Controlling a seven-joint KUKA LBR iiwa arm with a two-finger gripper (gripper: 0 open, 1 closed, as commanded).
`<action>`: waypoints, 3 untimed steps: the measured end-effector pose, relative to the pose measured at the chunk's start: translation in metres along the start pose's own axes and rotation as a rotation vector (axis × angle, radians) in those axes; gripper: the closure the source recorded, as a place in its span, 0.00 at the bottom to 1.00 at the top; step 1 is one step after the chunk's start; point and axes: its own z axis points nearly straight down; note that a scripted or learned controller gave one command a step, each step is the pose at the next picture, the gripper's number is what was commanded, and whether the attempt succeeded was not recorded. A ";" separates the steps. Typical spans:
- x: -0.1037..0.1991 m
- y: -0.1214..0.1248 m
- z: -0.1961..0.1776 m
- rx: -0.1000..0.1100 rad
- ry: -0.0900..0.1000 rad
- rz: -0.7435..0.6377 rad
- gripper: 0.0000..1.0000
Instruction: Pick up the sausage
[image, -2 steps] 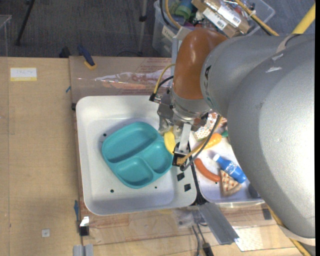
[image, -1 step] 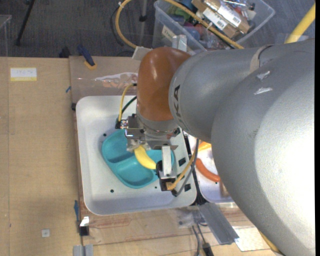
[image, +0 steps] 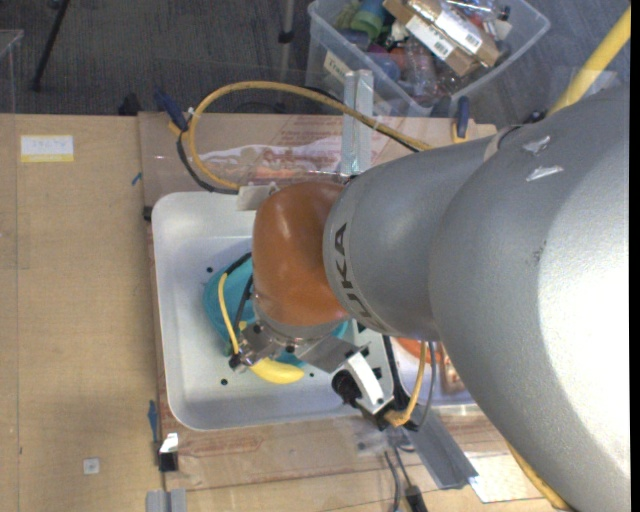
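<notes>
Over the left white bin (image: 185, 300), grey arm (image: 480, 260) with orange band (image: 290, 260) reaching down, gripper (image: 262, 352) hidden beneath the wrist, its state indeterminable, sausage's place likewise indeterminable, yellow object (image: 278, 373) and teal item (image: 222, 300) beside it.

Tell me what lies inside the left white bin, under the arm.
In the left white bin, a turquoise object and a yellow object show beside the arm. The arm covers the rest of the bin, so I cannot identify a sausage.
</notes>
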 end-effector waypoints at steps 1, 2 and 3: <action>-0.033 -0.032 -0.140 -0.006 -0.004 -0.461 1.00; -0.004 -0.011 0.044 -0.017 -0.008 -0.894 1.00; -0.083 0.003 -0.125 -0.006 -0.006 -0.635 1.00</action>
